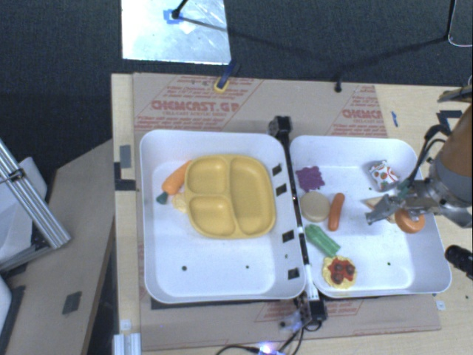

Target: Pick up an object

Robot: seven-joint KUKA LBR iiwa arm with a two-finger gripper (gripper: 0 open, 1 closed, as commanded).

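My gripper hangs low over the right part of the right bin, reaching in from the right. An orange rounded object lies just beside and partly under it. A red-and-white patterned piece sits behind the gripper toward the bin's back. Further left in this bin are a purple grape cluster, a beige round disc, a red-orange sausage, a green pickle and a yellow tart with red topping.
The left bin holds a yellow divided plate with a carrot at its left edge. A black-clipped divider separates the bins. A shiny metal sheet lies behind the bench.
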